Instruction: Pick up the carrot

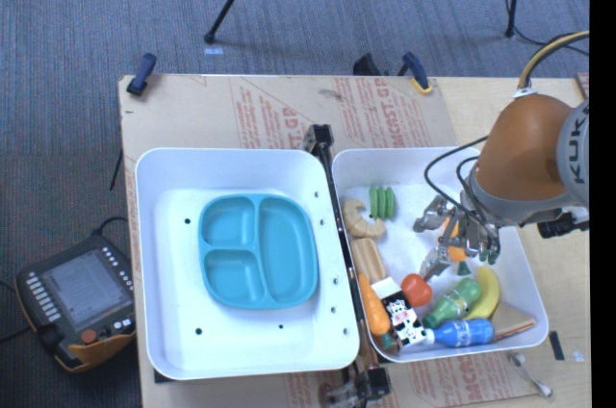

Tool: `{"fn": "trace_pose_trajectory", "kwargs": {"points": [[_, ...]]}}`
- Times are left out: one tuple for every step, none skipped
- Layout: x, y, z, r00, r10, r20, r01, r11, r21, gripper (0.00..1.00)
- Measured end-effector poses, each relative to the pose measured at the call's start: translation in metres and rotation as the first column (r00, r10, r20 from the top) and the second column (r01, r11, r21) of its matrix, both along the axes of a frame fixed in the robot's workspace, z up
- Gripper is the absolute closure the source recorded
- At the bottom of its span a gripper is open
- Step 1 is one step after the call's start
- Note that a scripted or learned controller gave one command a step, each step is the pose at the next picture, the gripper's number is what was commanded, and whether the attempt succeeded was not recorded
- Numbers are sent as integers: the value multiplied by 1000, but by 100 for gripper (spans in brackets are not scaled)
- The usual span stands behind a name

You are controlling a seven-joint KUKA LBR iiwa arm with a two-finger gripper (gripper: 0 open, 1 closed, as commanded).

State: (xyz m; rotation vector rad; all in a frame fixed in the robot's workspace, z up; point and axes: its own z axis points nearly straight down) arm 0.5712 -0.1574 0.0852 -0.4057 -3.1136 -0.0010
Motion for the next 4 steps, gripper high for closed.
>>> {"fn": "trace_pose_trajectory", "kwargs": {"points": [[0,1,7,1000,-6,-4,6,1000,4,100],[-12,-14,-1,844,-537,-5,537,844,-2,100],[-11,-14,-1,844,-537,-5,537,844,-2,0],[-11,-14,-1,844,-537,-5,537,844,-2,0]]}}
